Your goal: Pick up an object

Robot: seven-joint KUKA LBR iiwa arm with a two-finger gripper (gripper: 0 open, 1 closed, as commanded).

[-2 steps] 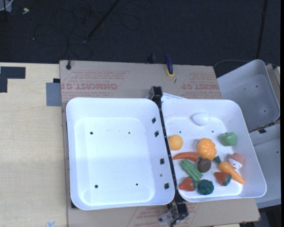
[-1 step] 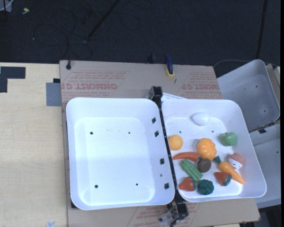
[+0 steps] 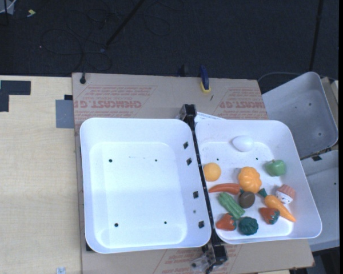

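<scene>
camera view: you are at the very start of the pick, as i judge it. nothing has been lifted, and every candidate object sits in the right bin (image 3: 300, 170), clustered toward its near half. the gripper's state you cannot tell from here. your next move calls for choosing a target with room around it: the white egg (image 3: 242, 143) lies apart near the far wall, and the green pepper (image 3: 276, 167) stands alone by the right side. the orange pumpkin (image 3: 249, 179) is ribbed and rounded, touching the brown piece (image 3: 246, 199). the cucumber (image 3: 231, 204) is long, dark and bumpy; the broccoli (image 3: 248, 226) is knobbly. all look like smooth moulded plastic, likely slippery. the left bin (image 3: 97, 153) is shallow, glossy white.
</scene>
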